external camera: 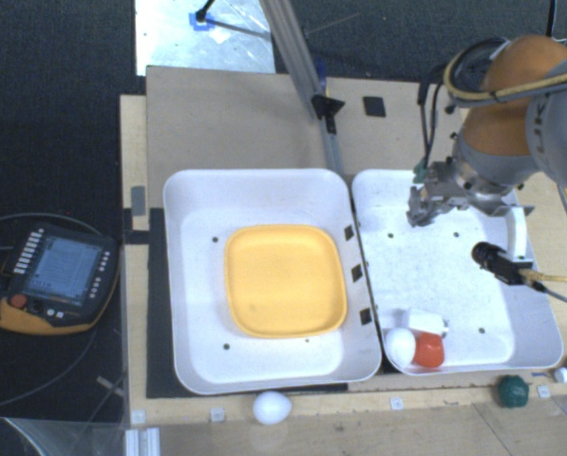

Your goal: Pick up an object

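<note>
In the right bin point(473, 297), three small things are bunched in the front left corner: a white egg-shaped thing point(400, 343), a red thing point(429, 351) touching it, and a white block point(427, 322) just behind them. My gripper point(422, 214) hangs over the back left part of this bin, well behind that cluster, and nothing shows in it. A yellow square plate point(286, 279) lies in the middle of the left bin point(193, 255).
A black cylindrical piece point(495, 258) with a cable juts over the right bin's right side. On the bench in front of the bins lie a white egg point(272, 407) and a green ball point(513, 390). A teach pendant point(50, 286) rests far left.
</note>
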Available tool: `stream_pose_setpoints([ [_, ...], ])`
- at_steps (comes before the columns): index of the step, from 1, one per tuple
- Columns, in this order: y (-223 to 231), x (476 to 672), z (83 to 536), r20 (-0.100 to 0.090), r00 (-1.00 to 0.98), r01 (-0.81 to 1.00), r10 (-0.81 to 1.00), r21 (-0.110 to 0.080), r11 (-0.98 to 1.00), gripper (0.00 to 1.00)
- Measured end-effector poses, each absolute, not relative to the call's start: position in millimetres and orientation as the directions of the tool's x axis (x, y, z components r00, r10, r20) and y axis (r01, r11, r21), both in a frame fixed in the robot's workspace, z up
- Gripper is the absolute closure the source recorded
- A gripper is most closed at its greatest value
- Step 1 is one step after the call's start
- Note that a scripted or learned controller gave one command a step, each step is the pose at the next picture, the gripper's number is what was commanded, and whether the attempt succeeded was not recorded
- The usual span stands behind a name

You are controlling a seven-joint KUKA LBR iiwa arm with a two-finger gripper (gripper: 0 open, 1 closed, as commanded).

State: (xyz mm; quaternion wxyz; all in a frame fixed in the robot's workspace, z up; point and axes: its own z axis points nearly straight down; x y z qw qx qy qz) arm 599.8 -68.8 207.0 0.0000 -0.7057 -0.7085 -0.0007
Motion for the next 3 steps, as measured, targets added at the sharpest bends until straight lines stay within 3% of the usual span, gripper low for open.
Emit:
stream_pose_setpoints([
  [2, 17.1, 636.9, 230.9, 0.001, -0.005, 1.000, 1.000, 0.002, 0.005, 1.00],
  [3, 70.3, 650.0, 221.8, 0.001, -0.005, 1.000, 1.000, 0.000, 0.005, 1.00],
])
